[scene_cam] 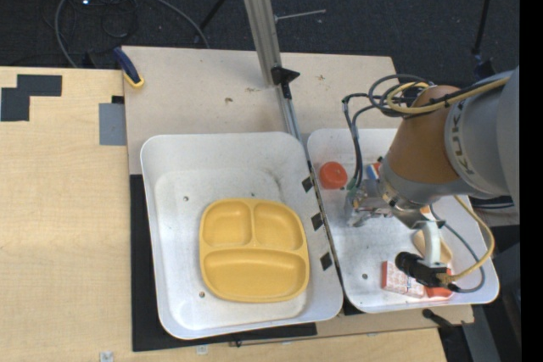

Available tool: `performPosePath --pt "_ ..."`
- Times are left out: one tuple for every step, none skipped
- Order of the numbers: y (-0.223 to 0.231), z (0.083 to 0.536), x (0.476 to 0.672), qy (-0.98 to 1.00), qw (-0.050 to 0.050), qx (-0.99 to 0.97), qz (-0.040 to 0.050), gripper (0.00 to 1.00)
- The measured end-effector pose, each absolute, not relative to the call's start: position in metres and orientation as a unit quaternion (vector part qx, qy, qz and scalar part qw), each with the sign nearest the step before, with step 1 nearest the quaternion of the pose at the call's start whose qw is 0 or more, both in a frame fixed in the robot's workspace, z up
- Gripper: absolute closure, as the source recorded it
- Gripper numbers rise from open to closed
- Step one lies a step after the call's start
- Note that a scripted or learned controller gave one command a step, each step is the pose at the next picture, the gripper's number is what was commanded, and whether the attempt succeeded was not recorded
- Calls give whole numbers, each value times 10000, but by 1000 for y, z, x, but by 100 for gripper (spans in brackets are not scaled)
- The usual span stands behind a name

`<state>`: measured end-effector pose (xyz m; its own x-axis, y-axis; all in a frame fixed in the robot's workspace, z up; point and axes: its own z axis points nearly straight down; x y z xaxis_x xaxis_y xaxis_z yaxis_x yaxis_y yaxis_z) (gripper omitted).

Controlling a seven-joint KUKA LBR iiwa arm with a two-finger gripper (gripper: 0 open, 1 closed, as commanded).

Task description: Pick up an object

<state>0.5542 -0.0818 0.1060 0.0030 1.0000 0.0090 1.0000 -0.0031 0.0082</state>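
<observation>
So the end effector (366,208) sits low in the right bin (361,284), near the orange ball (333,175). Can't tell its grip state. Yellow divided plate (253,250) fills the left bin (170,182)

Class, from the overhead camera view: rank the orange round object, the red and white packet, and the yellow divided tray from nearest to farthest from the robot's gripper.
1. Orange round object: just left of the gripper, in the right bin.
2. Red and white packet: toward that bin's lower right corner.
3. Yellow divided tray: across in the left bin.
</observation>
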Motion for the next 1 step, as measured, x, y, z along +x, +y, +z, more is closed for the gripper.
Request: performPosePath --pt "-86 158 545 -7068 -1 -7074 1 100"
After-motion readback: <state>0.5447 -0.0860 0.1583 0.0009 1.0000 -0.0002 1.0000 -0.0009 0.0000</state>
